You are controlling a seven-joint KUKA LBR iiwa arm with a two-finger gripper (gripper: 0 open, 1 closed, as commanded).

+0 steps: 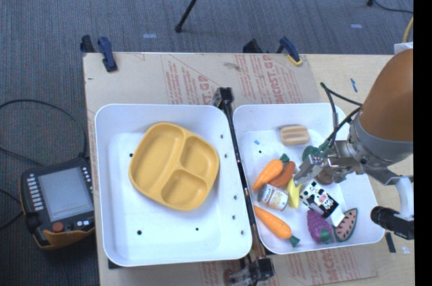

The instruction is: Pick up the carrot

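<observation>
The tabletop (162, 75) carries two shallow white bins side by side, and the right bin (270, 117) serves here as the landmark. Inside it, near the middle, two carrots lean against each other: one carrot (268, 173) points down toward the bin's left wall with its green top up, and a darker second carrot (283, 175) lies just beside it on the right. A third carrot (273, 222) lies apart from them near the bin's front edge, its green tip toward the front right. Between the pair and the third carrot sits a small can (273, 197), touching a yellow banana-like piece (294, 194). A tan bread-like block (294, 135) rests toward the bin's back. Toward the front right corner lie a black-and-white carton (320, 199), a purple grape bunch (319, 225) and a watermelon slice (346, 224).

The claw (312, 166) hovers over the bin's centre right, just beside the darker carrot, reaching in from the right side. Whether its prongs are apart or together cannot be told, and no carrot is seen between them.

Left of the right bin, the left bin (108, 143) holds a yellow divided plate (174, 165)
</observation>
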